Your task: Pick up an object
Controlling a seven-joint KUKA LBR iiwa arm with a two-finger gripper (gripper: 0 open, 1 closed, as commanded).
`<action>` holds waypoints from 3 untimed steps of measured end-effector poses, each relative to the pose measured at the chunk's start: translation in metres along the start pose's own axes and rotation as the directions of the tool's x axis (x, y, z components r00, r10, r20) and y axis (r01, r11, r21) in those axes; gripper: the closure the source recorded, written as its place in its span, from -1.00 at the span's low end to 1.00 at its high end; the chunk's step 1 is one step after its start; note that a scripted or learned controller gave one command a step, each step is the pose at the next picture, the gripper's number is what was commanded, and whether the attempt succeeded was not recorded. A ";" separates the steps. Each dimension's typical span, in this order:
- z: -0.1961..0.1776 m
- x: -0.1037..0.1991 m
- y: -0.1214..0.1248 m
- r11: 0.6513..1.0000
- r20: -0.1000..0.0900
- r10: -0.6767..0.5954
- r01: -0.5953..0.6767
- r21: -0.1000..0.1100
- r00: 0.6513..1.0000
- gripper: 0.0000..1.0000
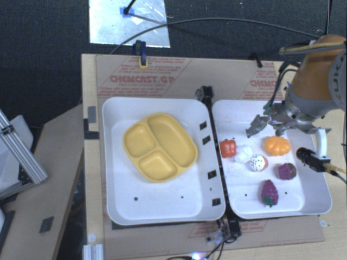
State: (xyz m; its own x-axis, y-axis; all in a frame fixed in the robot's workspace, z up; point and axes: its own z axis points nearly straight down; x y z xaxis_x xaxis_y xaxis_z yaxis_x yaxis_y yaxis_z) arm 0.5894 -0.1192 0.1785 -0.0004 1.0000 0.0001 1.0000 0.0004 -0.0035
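Claw (269, 124) parted and empty, just above-left of the orange pumpkin (277, 145).

A dark speckled floor (43, 47) surrounds the tan bench (89, 80), with a shiny foil sheet (128, 14) beyond it.

You look down from above the bench (179, 72) at a slant | both bins framed (arm (320, 75) enters right) | mid-distance

A yellow three-compartment plate (160, 147) lies in the left white bin (116, 199); a blue clamp (142, 53) grips the bench's far edge.
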 end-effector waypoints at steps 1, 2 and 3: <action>0.058 0.003 0.008 1.000 -0.001 -0.001 0.001 -0.001 1.000 -1.00; 0.044 0.002 0.010 1.000 0.001 0.000 0.000 -0.007 1.000 1.00; -0.009 -0.009 0.012 1.000 0.002 0.001 -0.001 -0.010 1.000 1.00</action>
State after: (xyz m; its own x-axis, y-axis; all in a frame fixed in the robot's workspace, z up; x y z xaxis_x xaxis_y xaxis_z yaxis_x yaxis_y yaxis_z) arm 0.6010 -0.1278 0.1880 0.0009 1.0000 -0.0019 1.0000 -0.0009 0.0066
